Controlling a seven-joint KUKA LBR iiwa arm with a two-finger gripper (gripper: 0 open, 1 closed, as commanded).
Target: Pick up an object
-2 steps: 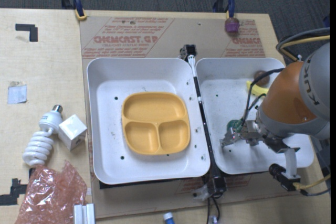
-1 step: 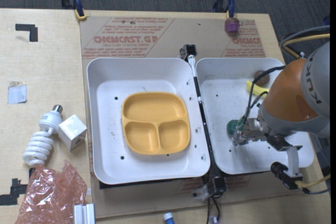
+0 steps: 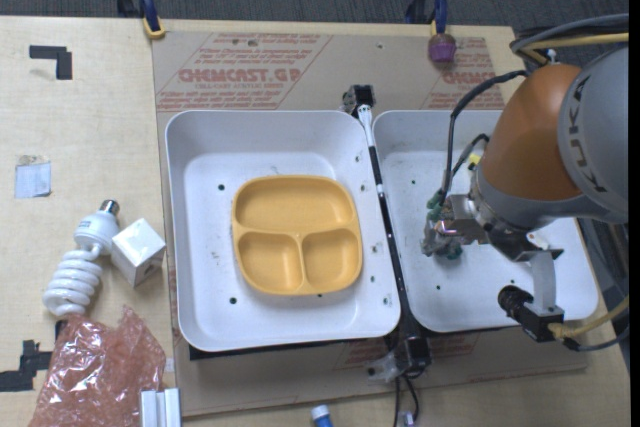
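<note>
Likely risky: gripper (image 3: 441,240) low in right bin (image 3: 420,295), finger state hidden, can't tell; yellow tray (image 3: 297,245) sits in left bin (image 3: 190,215); flat rim may slip on grasp.

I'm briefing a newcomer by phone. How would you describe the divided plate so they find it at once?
Start with the two white bins side by side and take the left bin. In its middle lies the divided plate, a yellow-orange rounded square with three compartments. It is the one coloured thing in that bin.
</note>
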